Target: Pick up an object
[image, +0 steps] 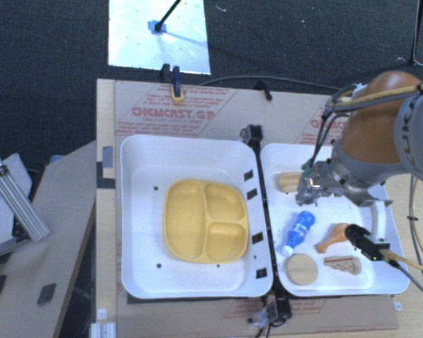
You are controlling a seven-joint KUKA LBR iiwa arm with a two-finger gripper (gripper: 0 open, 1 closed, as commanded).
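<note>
The right bin (275,160) holds a blue and white bottle (299,231), a round tan disc (302,269), a pale tan block (288,181), a brown drumstick-shaped piece (334,237) and a tan wedge (342,264). My gripper (308,192) hangs over the bin's upper middle, just right of the pale block and above the bottle. Nothing shows between its fingers.
The left bin (138,197) carries a yellow divided plate (206,221). A black divider with clips (257,201) runs between the bins. A clamp (176,84) sits at the bench's far edge, and a metal sheet (159,31) lies beyond it.
</note>
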